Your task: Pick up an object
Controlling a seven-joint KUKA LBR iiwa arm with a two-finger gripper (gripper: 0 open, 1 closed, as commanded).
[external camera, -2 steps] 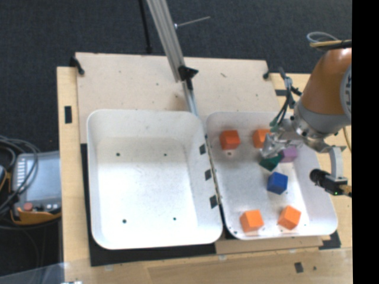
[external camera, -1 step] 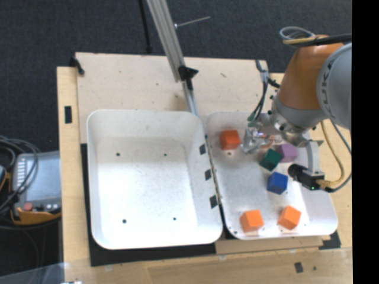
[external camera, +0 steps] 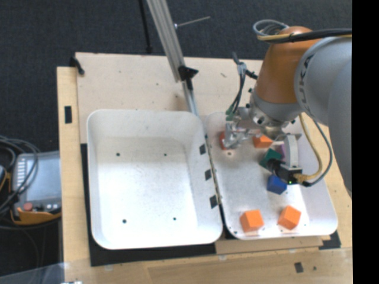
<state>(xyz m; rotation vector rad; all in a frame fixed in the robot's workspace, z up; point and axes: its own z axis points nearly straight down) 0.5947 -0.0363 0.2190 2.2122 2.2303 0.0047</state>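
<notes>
Handset: a grey control box (external camera: 37, 185) with orange trim sits off the bench at the far left, cables coiled beside it.
Bench: a pale wooden top (external camera: 124, 81) carries both bins, with dark carpet beyond it.
Left bin: the white tray (external camera: 148, 176) takes up the left half of the bench, its floor showing a few dark specks and dots.
Mast: a slanted aluminium bar (external camera: 166, 28) rises from behind the seam between the two bins and leans toward the upper left.
Right bin: the second white tray (external camera: 237, 176) lies touching the left one along their shared edge, and all the blocks lie in it.
Gripper: the metal tool (external camera: 232, 136) hangs low over the far left part of the right bin; whether it is apart or closed I cannot tell.
Red piece: a small reddish object (external camera: 224, 141) sits right at the tool tip, too hidden to say if it is held.
Near blocks: one orange cube (external camera: 251, 220) and a second orange cube (external camera: 289, 217) rest near the front wall.
Middle blocks: an orange block (external camera: 262, 141), a green block (external camera: 272, 157) and a blue block (external camera: 276, 184) lie under the wrist.
Arm: the orange and grey body (external camera: 296, 70) comes in from the right.
</notes>
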